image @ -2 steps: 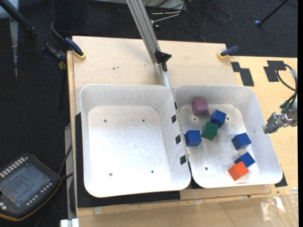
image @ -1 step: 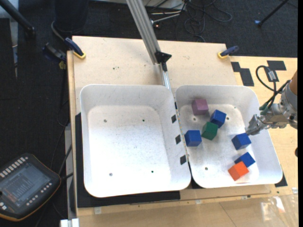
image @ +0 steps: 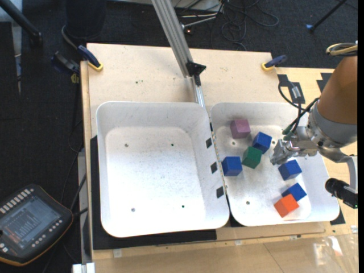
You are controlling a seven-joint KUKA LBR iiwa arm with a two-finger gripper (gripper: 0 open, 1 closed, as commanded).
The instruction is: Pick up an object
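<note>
From my remote station I see the left bin (image: 153,169) on the bench (image: 148,73), its white floor wide and bare from rim to rim, offering plenty of room. A handheld control pendant (image: 25,223) lies off the bench at the near left. A slanted metal post (image: 173,30) comes down from the far side and meets the seam between the two bins.

The right bin (image: 250,209) carries all the cubes. Just inside its left rim sits a blue cube (image: 232,166), with a green cube (image: 252,157) close beside it on the right. A purple cube (image: 240,128) lies toward the far wall, and another blue cube (image: 262,141) touches the green one's far corner. The near middle of this bin's floor stays open.

The gripper (image: 282,150) hangs low over the right bin, between the green cube and a third blue cube (image: 290,169); whether its fingers are spread or pressed together I cannot tell, and no cube is seen between them. Near the right near corner, a fourth blue cube (image: 296,191) abuts an orange cube (image: 286,205), both close to the rim.
</note>
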